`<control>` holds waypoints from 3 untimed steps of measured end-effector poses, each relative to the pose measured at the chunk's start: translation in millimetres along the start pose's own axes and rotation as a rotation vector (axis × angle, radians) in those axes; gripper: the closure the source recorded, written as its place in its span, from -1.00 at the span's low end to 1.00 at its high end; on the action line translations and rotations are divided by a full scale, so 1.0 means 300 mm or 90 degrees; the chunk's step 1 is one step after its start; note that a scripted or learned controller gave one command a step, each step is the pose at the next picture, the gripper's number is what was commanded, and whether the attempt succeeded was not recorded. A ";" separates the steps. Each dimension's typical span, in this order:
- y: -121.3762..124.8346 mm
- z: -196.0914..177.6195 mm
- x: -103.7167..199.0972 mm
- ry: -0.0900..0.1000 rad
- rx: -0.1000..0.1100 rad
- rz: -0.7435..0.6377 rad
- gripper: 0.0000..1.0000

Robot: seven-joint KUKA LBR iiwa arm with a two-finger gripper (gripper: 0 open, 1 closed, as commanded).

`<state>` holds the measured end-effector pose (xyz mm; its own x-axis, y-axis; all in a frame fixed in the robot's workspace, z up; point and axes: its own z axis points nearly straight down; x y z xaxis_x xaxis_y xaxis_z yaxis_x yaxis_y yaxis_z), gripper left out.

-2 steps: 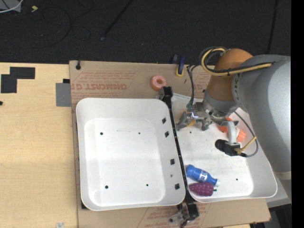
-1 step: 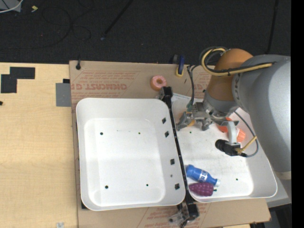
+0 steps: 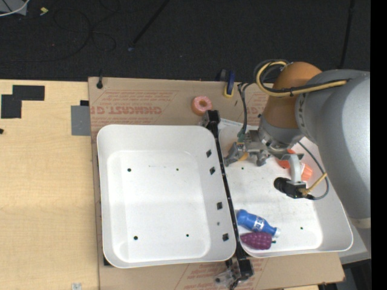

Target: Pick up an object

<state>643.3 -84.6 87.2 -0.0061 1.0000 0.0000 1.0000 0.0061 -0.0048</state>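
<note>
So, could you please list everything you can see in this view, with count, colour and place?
bins: two, white, side by side on the bench
blue bottle: one, blue, right bin near its front left corner
purple object: one, purple, right bin, just in front of the bottle
orange object: one, orange, right bin, partly hidden by the arm
pink ring: one, pink, on the board behind the bins
arm: one, grey with orange band, from the right
pincer: one, low over the right bin's back left

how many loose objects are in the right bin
3 that I can see: a blue bottle and purple grapes near the front edge, an orange item beside the arm. The arm may hide others.
</note>
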 end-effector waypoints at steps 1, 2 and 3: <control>0.000 -0.001 -0.020 0.000 -0.001 0.004 -1.00; 0.000 -0.001 -0.103 -0.001 -0.001 0.004 -1.00; 0.000 0.000 -0.046 0.000 -0.001 0.003 -1.00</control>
<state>643.4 -98.5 87.3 -0.0017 1.0000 0.0006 1.0000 0.0017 -0.0037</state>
